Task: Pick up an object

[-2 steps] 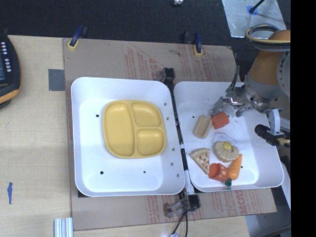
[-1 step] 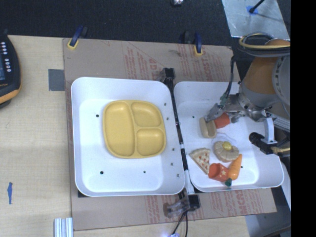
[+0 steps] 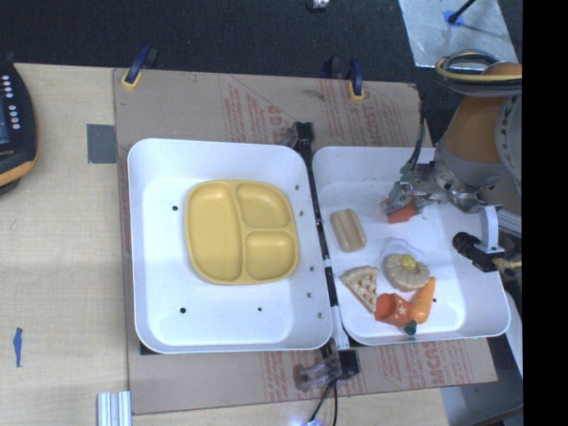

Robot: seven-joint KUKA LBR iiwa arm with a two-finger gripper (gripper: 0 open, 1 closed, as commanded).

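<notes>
- Step: grasp attempt in the right bin [image 3: 461, 322]; the gripper [image 3: 406, 195] is low in that bin's upper part, arm [image 3: 479, 127] coming in from the right, orange band above the wrist.
- Fingers: look closed down around a small red-orange piece [image 3: 399, 211] right at the tips; whether it is really pinched or just touched, cannot tell. Piece too small to name; looks like toy food.
- Judgement: if the grip is good, the next move is a straight lift clear of the bin floor. If not, reopen and re-seat on it.
- Other pickable things in the right bin: tan bread roll [image 3: 348, 230] near the left wall, pizza wedge [image 3: 361, 286] below it, round bun with yellow centre [image 3: 406, 271], carrot [image 3: 422, 301] just beside a red star-marked piece [image 3: 389, 308].
- All lie well apart from the gripper, so little risk of knocking them on the way up.
- Left bin [image 3: 160, 318]: holds a yellow three-compartment tray [image 3: 240, 232], centred, nothing in it.
- Surface: both bins sit on a cardboard sheet [image 3: 222, 91] clamped at the back edge by blue clips, on a light wooden bench [image 3: 53, 264].
- Room: dark floor behind, handheld pendant [image 3: 13, 122] at the left edge, cable and connector at the front between the bins.
</notes>
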